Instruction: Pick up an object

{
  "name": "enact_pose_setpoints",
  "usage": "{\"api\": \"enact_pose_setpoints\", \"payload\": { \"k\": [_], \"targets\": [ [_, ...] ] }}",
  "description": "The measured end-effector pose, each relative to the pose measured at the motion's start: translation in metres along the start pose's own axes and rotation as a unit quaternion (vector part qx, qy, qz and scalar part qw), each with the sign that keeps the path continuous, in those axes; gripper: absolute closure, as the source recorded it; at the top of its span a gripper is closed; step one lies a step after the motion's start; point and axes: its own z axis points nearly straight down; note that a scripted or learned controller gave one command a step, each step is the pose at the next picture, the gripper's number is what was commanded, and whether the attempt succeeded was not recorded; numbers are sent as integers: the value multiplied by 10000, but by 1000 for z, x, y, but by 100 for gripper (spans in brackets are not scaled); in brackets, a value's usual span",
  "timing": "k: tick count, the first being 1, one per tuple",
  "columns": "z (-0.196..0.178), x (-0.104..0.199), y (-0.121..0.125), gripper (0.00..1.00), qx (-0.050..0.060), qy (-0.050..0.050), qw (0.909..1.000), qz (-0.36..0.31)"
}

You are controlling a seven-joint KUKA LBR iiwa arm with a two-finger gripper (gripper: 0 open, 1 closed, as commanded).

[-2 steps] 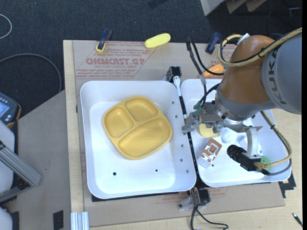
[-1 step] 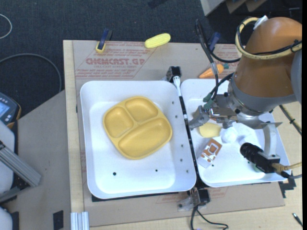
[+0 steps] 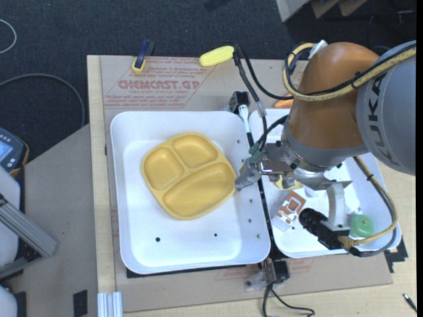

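bench: brown board [image 3: 158, 84] with red print, lying under both bins, on a dark floor [image 3: 53, 18].
left bin [image 3: 132, 236]: shallow and white, centre-left of the frame, with a few small dark dots on its base.
yellow plate [image 3: 188, 175]: divided plate with three wells, lying flat in the middle of the left bin and turned slightly askew. Two smaller wells toward the top, one long well toward the lower right. Right rim near the bin's right wall.
right bin [image 3: 297, 243]: white, right of centre, mostly covered by the arm, with the lower-left corner and lower edge in sight.
arm [image 3: 390, 111]: grey, entering from the right edge of the frame.
orange band [image 3: 330, 78]: large in the upper right of the frame, above the right bin.
gripper [image 3: 246, 175]: low over the seam between the two bins, at the right rim of the yellow plate. Touching the rim or just beside it, cannot tell which.
gripper opening: wide or narrow, cannot tell. Tip small in the frame and partly hidden under the arm.
white-and-orange box [image 3: 289, 211]: small, tilted, in the lower-left part of the right bin, just below the arm.
green round piece [image 3: 361, 226]: in the right bin, toward the lower right of the frame.
orange sliver [image 3: 284, 102]: at the upper edge of the right bin, peeking out beside the arm. Kind unclear.
yellow-handled clamp [image 3: 216, 56]: on the top edge of the board, above the gap between the bins.
blue-and-yellow clamp [image 3: 141, 57]: on the top edge of the board, toward the upper left.
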Motion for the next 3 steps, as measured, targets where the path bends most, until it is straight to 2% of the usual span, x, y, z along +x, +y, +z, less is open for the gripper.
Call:
{"api": "enact_pose_setpoints", "payload": {
  "k": [1, 2, 3],
  "targets": [
    [-13, -2, 1, 100, -33, -4, 10000, 20],
    [-157, -11, 1, 100, -128, 7, 9999, 16],
    [-178, 5, 0, 100, -63, -4, 10000, 12]
  ]
}}
